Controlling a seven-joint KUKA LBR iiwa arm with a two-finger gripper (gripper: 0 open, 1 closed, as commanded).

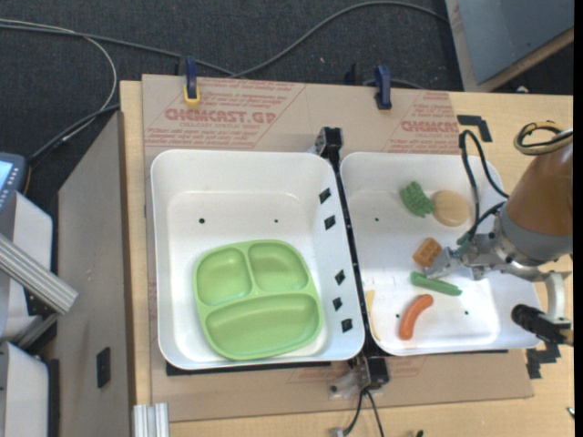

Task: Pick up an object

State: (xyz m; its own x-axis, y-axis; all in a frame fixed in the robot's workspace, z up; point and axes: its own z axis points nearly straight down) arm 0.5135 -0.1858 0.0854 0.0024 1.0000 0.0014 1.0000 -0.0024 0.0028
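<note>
While the arm reaches into the right bin (387,330), its pincer (453,264) sits low beside the orange block (426,252), just above the green bean (434,285); whether it is apart or together I cannot tell.

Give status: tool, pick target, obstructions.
Tool low in right bin, between orange block and green bean; grip state unreadable. Nothing seen held. Sausage, bun close by.
</note>
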